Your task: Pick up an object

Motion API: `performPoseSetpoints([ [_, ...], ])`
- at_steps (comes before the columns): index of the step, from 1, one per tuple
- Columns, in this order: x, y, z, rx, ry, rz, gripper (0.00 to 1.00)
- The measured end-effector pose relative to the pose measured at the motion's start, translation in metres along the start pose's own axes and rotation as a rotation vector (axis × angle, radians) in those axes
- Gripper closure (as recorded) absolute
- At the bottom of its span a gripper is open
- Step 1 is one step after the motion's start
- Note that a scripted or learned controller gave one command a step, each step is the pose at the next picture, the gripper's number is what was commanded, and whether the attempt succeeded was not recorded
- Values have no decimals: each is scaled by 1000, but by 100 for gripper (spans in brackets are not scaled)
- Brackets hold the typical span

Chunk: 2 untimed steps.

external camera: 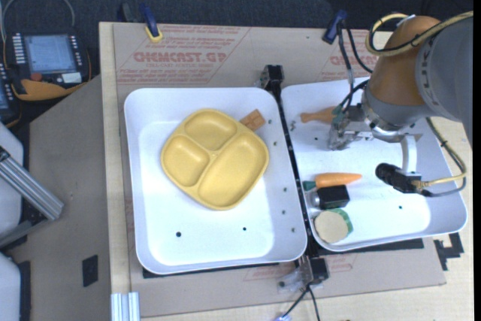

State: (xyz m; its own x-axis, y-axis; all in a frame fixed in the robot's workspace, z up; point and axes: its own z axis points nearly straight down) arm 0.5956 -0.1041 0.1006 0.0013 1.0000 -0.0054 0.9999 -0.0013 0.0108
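place: robotics lab | evidence: teach pendant (46, 60), clamped cardboard bench (195, 49)

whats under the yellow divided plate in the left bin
A small brown piece pokes out from beneath the yellow divided plate at its upper right edge. The plate hides the rest of that piece and the floor of the left bin under it.
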Motion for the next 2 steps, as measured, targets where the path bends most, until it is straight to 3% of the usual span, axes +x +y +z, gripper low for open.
performPoseSetpoints([
  [2,9,6,-103,3,4,-2,100],
])
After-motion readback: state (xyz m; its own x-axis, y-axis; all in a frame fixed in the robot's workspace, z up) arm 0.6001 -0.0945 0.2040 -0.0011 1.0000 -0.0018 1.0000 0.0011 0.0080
